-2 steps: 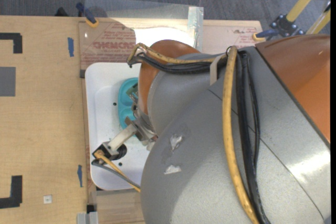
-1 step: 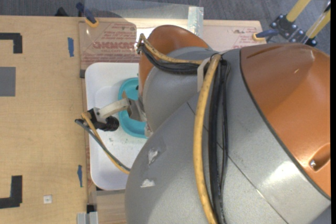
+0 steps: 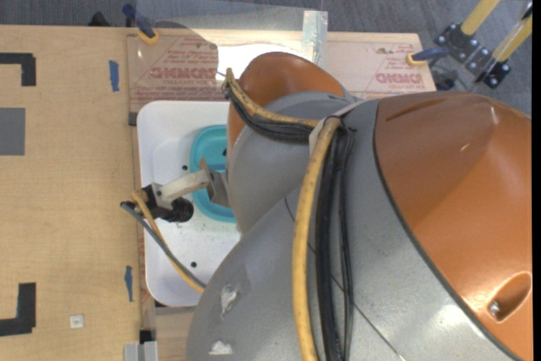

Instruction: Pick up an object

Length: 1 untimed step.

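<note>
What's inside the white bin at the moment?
A teal round object lies in the white bin, partly covered by the arm. The arm hides the bin's right part, so anything there cannot be seen.

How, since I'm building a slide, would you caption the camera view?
Grey-and-orange arm reaches over a white bin, partly hiding a teal object inside it.

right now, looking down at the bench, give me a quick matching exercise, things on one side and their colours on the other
Things:
1 bin
2 round dish in the bin
3 tape strip
4 band on the arm

Colours:
a orange
b turquoise
c white
d dark blue

Pairs: 1-c; 2-b; 3-d; 4-a
</note>
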Motion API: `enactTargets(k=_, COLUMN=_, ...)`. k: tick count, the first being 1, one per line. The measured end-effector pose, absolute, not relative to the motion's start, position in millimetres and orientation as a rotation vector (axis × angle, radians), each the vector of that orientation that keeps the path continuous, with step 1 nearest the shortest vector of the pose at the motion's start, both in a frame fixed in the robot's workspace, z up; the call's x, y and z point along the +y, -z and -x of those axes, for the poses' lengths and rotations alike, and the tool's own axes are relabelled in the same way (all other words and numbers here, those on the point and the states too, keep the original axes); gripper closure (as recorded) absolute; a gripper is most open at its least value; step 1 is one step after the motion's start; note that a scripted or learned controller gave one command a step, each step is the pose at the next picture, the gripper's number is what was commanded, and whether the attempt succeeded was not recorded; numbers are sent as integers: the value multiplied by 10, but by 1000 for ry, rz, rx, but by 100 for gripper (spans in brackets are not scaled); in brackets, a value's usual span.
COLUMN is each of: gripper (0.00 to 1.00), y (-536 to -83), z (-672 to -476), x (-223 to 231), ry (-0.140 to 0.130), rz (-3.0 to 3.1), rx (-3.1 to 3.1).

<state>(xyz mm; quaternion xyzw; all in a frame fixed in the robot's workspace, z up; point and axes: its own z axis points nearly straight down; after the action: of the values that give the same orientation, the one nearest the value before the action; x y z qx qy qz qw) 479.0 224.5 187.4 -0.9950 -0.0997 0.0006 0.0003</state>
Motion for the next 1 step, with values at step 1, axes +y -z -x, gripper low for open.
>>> enactTargets(k=1, gripper=100, y=-3246, z=-4808, x=2256, ry=17, rz=3119, rx=-315)
